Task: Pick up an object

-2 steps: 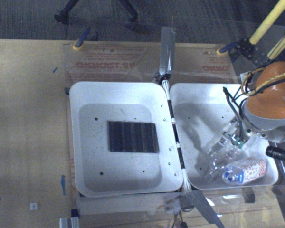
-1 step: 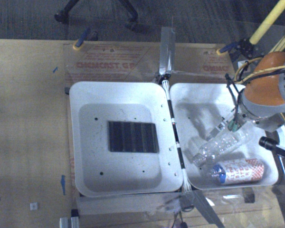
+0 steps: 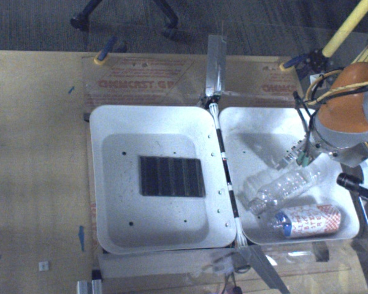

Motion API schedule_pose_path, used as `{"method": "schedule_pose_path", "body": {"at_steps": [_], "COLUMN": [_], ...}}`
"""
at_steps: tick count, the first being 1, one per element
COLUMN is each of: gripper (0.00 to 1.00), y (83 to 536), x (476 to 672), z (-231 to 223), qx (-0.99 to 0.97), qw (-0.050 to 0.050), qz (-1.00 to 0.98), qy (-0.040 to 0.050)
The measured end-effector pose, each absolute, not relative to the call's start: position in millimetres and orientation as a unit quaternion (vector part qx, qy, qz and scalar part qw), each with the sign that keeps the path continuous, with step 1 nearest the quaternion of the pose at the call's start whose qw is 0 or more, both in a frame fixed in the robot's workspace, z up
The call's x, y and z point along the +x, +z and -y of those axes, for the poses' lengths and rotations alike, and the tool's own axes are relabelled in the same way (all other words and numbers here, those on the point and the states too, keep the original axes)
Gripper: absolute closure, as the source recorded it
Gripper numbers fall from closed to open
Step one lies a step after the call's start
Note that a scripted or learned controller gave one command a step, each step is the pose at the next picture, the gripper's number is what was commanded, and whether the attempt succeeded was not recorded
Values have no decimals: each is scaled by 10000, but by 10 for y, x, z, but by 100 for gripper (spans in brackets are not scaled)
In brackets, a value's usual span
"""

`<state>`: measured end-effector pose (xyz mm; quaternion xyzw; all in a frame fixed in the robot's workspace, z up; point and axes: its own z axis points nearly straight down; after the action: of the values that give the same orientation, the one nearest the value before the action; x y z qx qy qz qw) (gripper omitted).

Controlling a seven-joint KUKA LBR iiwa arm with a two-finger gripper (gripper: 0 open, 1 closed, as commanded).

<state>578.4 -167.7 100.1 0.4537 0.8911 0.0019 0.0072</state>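
Over the right bin point(image 3: 257, 118), tool point(image 3: 299, 156) just above clear bottle point(image 3: 281, 188), finger state unclear

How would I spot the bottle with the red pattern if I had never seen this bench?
Find the right bin of the two white ones. Along its near wall lies a bottle on its side, with a red-and-white label and a blue cap. The clear bottle beside it has no label.
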Motion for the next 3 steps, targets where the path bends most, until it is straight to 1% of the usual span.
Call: {"method": "schedule_pose_path", "body": {"at_steps": [1,2,3], "gripper": [0,0,0], "y": [1001,988,886], "x": [5784,5400,5723], "z": [1677,1924,1253], "qx": [4537,4302,4818], "qw": [71,23,50], "qz": [-8911,-9027,-8763], "qy": [18,8,23]}}
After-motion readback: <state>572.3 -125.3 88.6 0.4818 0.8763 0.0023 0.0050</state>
